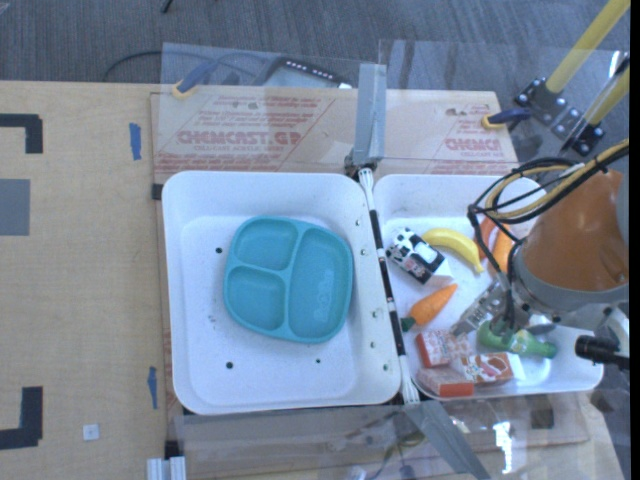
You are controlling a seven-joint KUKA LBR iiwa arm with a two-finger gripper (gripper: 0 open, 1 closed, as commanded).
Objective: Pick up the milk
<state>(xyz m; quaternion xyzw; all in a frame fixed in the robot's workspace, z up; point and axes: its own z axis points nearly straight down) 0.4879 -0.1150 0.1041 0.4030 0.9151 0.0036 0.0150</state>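
Note:
The milk [413, 254] is a small carton with black and white cow patches. It lies in the right bin [440, 196] near the bin's left wall, just left of a yellow banana [453, 247]. My gripper [483, 315] hangs low in the same bin, below and to the right of the milk and well apart from it. It sits over the spot between an orange carrot [432, 305] and a green bottle [516, 343]. The grey wrist with its orange band [580, 236] hides the bin's right part.
Two red packets [441, 348] [470, 370] lie at the right bin's front edge. The left bin [190, 298] holds a teal divided plate [290, 278]. Black cables [520, 193] loop over the arm. A metal divider [370, 118] stands behind the bins.

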